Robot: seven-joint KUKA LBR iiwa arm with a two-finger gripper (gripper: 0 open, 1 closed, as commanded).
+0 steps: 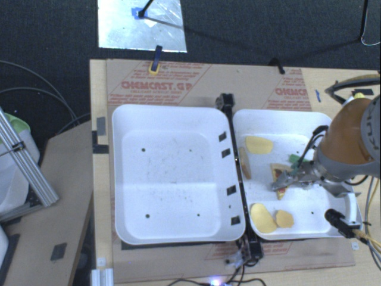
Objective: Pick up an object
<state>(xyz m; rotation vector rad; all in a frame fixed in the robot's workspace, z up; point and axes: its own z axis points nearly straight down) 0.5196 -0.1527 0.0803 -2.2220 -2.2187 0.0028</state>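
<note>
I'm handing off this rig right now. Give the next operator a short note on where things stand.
Gripper: low inside the right bin, beside a small multicoloured item; finger state unreadable.
Right bin also holds a pale yellow piece at the top, another at the bottom with a smaller orange piece beside it, and a green bit.
Done: arm lowered among the items.
Left: confirm a grasp and lift.

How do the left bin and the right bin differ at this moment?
The left bin shows a bare, speckled floor; the right bin holds several yellowish pieces. The gripper is over the right bin, not the left bin. The left bin looks wider than the right bin. Both are shallow and white.
</note>
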